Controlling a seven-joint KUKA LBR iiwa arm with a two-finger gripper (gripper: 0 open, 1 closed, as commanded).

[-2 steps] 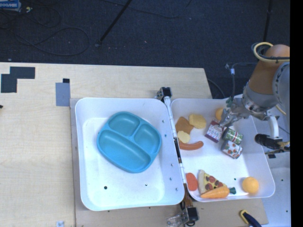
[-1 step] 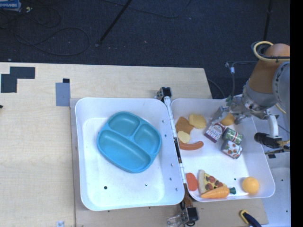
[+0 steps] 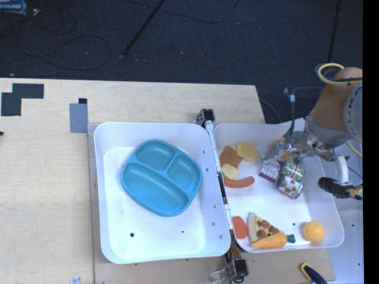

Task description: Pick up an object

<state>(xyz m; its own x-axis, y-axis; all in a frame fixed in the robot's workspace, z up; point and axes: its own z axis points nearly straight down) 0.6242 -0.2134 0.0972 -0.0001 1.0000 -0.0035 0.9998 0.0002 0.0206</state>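
My gripper (image 3: 288, 148) reaches in from the right and hangs low over the upper right part of the right bin (image 3: 331, 226). Just below it lie two small printed packets: a purple and silver one (image 3: 270, 170) and a green and red one (image 3: 291, 180). The gripper is close above or touching them, and I cannot tell which. Left of it lie a yellow piece (image 3: 247, 152), a brown bread piece (image 3: 230, 157) and a sausage (image 3: 239, 182). A pizza slice (image 3: 260, 226), a carrot (image 3: 270, 241) and an orange (image 3: 313, 232) lie along the near edge.
A blue divided plate (image 3: 161, 177) lies in the left bin (image 3: 112, 241). A small red piece (image 3: 239, 226) sits near the ridge between the bins. The grey arm with its orange band (image 3: 339, 108) stands over the right bin's far right corner.
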